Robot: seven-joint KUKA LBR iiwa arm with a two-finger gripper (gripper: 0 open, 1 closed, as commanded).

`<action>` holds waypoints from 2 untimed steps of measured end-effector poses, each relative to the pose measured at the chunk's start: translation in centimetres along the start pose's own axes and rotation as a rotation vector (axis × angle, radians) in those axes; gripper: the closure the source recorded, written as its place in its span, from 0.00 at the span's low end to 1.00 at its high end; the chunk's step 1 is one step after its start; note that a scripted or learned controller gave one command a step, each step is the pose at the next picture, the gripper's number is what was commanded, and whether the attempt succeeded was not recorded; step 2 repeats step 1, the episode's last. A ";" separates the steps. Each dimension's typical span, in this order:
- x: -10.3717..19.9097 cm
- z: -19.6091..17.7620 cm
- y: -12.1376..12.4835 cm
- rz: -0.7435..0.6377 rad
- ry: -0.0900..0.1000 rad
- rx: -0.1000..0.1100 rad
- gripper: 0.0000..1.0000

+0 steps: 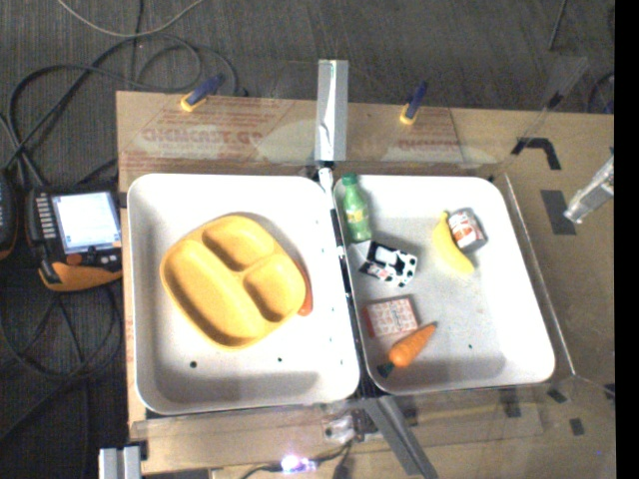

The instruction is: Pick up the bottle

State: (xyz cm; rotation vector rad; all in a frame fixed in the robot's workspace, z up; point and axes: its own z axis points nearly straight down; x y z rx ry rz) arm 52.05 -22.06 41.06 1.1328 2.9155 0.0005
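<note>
Right bin (519, 297): bottle (352, 208) lying far-left corner.

My brown cardboard-topped counter (230, 133) | dark grey carpet floor (150, 8) | loose black cables (120, 58) | small lit screen device (78, 223)

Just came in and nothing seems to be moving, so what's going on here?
A robot arm is meant to pick up the bottle, but hasn't got to it. The bottle lies in the right bin, at its top left corner against the divider, untouched. Near it are a black and white toy, a banana, a small can, a card and a carrot. The left bin holds a yellow tray. Something pale at the right edge may be the arm, well away from the bins.
</note>
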 end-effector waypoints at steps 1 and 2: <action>-0.1 -1.0 0.2 -0.003 -0.003 -0.002 1.00; -0.1 -1.0 0.2 -0.003 -0.003 -0.002 1.00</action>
